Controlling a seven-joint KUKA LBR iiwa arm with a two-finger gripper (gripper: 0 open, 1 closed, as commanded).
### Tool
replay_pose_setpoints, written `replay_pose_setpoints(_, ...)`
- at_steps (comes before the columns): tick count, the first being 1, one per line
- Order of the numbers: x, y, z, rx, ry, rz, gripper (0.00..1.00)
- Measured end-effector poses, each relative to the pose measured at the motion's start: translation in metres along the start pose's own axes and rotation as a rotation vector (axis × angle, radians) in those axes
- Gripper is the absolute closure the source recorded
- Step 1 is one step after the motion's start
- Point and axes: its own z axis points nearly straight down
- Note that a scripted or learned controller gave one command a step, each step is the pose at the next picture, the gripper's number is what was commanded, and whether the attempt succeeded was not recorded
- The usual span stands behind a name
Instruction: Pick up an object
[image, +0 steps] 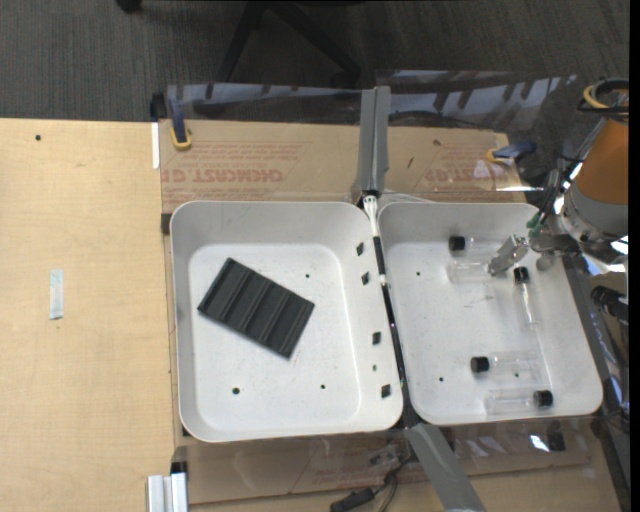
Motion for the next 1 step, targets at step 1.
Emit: replay_pose_setpoints(1,-0.0001,0.0,0.0,0.0,0.0,0.0,0.0)
